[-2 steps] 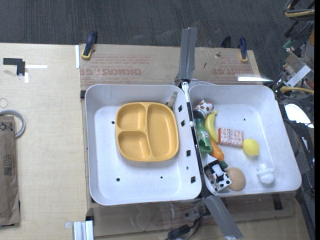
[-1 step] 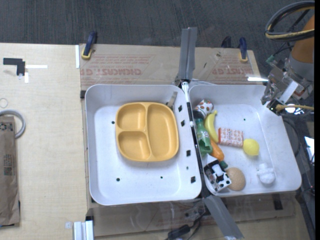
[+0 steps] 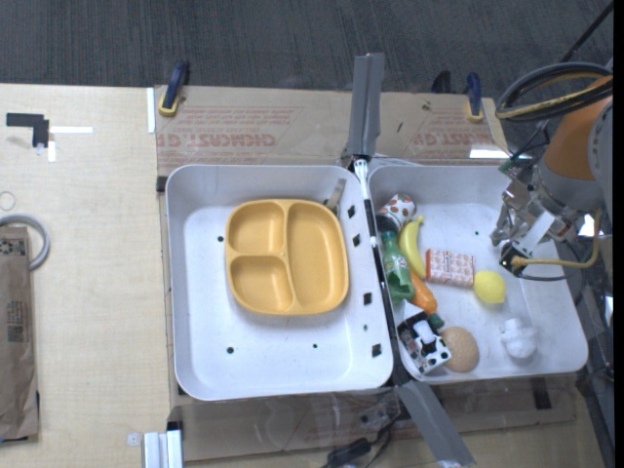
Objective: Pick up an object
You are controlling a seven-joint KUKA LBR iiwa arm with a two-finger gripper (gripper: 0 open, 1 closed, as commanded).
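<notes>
My gripper [image 3: 509, 234] hangs over the right side of the right bin [image 3: 551, 320], a little above and to the right of a yellow lemon [image 3: 488, 287]. Nothing shows between it and the bin floor. Left of the lemon lies a red and white box [image 3: 449, 266]. A banana [image 3: 413, 247], a green bottle [image 3: 395, 266] and an orange carrot-like piece [image 3: 421, 295] crowd the bin's left wall. A brown round lump [image 3: 460, 348], a black and white item [image 3: 422, 340] and a white crumpled thing [image 3: 518, 338] lie near the front.
The left bin [image 3: 195, 359] holds a yellow divided plate [image 3: 288, 256]. A small red and white round item [image 3: 397, 207] sits at the right bin's back left corner. A divider [image 3: 369, 232] separates the bins. Cardboard [image 3: 263, 125] lies behind them.
</notes>
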